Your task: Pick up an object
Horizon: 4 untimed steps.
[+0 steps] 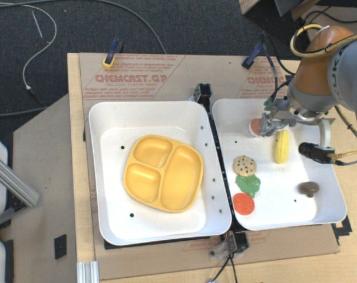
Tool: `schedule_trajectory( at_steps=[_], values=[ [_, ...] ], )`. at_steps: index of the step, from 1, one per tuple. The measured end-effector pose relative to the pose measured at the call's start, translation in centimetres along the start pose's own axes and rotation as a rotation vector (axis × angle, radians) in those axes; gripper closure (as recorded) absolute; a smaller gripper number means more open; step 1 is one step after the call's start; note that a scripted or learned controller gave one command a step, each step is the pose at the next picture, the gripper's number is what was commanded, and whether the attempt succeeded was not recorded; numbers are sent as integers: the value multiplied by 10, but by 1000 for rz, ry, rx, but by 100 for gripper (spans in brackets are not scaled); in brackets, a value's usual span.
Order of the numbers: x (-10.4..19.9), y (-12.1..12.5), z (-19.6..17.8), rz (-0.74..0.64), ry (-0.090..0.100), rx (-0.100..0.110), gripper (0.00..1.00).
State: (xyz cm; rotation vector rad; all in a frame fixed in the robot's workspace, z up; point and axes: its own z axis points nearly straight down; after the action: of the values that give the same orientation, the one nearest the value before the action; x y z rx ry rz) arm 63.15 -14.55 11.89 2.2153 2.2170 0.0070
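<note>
Down in the right bin [326,208], the gripper [271,122] sits low over the upper part of the floor, and whether the jaws are open or closed cannot be told from this angle. Just beside the gripper, on the side toward the left bin, a pinkish-red object [256,127] peeks out, partly hidden; what it is stays unclear. On the gripper's other side, a yellow corn cob [281,146] lies lengthwise, close to touching. Below the corn, a chocolate-chip cookie [244,165] rests near the bin's left wall, a green leafy piece [248,184] right under it, and a red-orange round slice [244,203] below that, each nearly touching the next. Well apart from the corn, toward the lower right corner, sits a small brown lump [309,188]. The left bin [105,134] carries a yellow divided plate [164,173]. Both bins rest on a cardboard-covered counter [137,72].
</note>
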Motion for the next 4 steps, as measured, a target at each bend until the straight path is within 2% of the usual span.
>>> schedule_trajectory(
  at_steps=[2,3,4],
  values=[
    [0,5,-89,0,1,3,100],
    [0,6,-111,0,2,5,100],
    [53,2,-117,-5,5,9,100]
  ],
)
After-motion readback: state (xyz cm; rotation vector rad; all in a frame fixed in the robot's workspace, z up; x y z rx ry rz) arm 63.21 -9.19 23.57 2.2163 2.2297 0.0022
